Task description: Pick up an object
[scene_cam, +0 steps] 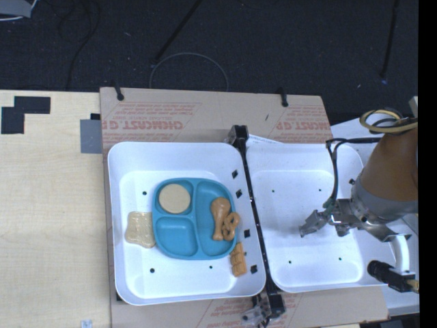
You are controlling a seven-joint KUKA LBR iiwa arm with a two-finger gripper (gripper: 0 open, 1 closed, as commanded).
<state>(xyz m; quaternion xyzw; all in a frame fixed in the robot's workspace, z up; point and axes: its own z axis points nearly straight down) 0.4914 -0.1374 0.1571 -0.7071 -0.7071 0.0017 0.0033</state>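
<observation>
While over the right bin [311, 279], claw [315, 225] well apart from every pickable thing, all lying to its left in the view.
Across the divider, in the left bin [130, 279]: blue divided tray [179, 241] with round cracker [173, 198] and pretzel-like pieces [224, 219]; pale biscuit [141, 229] touching its left edge; small brown piece [237, 260], nearest the claw. Claw state: cannot tell, nothing seen gripped.
</observation>
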